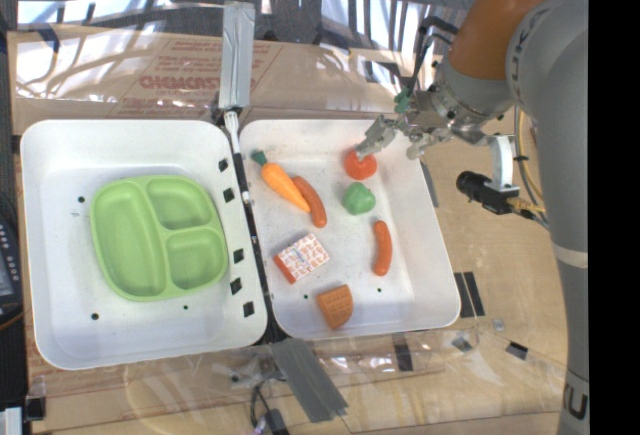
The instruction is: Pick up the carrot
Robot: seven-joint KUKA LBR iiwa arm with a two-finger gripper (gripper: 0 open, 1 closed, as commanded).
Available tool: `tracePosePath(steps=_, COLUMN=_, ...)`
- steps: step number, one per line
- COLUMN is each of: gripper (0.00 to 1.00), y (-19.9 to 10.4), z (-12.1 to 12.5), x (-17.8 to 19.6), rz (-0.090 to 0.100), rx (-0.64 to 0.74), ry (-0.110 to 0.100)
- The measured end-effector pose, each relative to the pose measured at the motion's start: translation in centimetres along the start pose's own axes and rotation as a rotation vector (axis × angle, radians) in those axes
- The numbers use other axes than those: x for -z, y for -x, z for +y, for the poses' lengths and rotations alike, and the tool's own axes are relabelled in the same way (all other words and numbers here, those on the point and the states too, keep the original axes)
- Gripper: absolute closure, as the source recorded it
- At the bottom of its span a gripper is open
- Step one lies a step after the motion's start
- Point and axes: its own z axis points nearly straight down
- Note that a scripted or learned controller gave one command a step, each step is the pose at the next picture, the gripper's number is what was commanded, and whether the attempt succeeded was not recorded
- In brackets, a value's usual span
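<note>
— Where's everything sitting?
— 2 bins; the right bin (425, 268) has the gripper (372, 145) over its far side, just above a tomato (360, 164). Open or closed, I can't tell.
— And the carrot (281, 183)?
— Near that bin's left wall, untouched.

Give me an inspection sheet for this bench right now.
Surface: two shallow white bins; right bin, left bin.
Job's things: orange carrot with green top lies in the right bin's upper left, untouched.
Clutter: red tomato, green pepper, two sausages, checkered block, bread piece; green divided plate in the left bin.
Grippers: pincer above the tomato.
Cables: black ones at the wrist.
Surroundings: brown cardboard.
</note>
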Motion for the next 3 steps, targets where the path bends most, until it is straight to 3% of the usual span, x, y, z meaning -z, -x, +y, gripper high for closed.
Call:
tracePosePath(steps=1, gripper=0.0, y=-9.8, z=3.0, x=-4.7, rz=0.002, rx=-0.148, ry=-0.003)
tracePosePath(steps=2, gripper=0.0, y=-9.8, z=3.5, x=-13.6, rz=0.0, rx=0.067, ry=-0.001)
tracePosePath(steps=3, gripper=1.0, y=-10.0, z=3.6, x=-12.6, rz=0.0, rx=0.073, ry=-0.001)
